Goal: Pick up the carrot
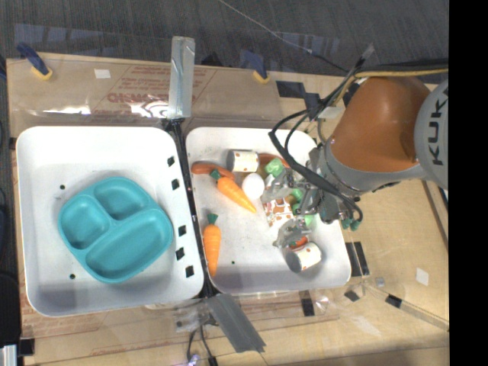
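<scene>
Two carrots lie in the right bin (328,277). One carrot (236,193) lies on a slant near the middle, its green top toward the upper left. The other carrot (211,248) lies against the left wall, green top pointing up. My gripper (288,207) hangs low over the right half of this bin, among small items and to the right of the slanted carrot. It is well apart from the carrot by the wall. No carrot shows in the gripper.
A teal divided plate (114,227) sits in the left bin (38,280). Around the gripper are a white egg (252,183), a brown sausage (203,168), a small can (244,160) and a red-and-white can (304,257). Black cables trail from the wrist.
</scene>
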Robot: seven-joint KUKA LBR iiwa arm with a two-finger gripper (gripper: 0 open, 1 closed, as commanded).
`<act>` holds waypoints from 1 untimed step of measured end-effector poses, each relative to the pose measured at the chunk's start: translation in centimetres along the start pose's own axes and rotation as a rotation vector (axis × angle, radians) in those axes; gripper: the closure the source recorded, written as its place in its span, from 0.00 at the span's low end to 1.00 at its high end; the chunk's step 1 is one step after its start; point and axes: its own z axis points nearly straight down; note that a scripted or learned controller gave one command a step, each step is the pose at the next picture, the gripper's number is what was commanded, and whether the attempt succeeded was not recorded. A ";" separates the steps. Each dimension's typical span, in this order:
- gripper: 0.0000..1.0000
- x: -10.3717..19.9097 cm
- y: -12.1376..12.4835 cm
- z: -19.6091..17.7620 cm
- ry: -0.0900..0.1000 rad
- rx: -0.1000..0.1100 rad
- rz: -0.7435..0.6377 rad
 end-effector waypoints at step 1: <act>0.00 -2.4 3.2 14.3 -0.003 -0.001 -0.069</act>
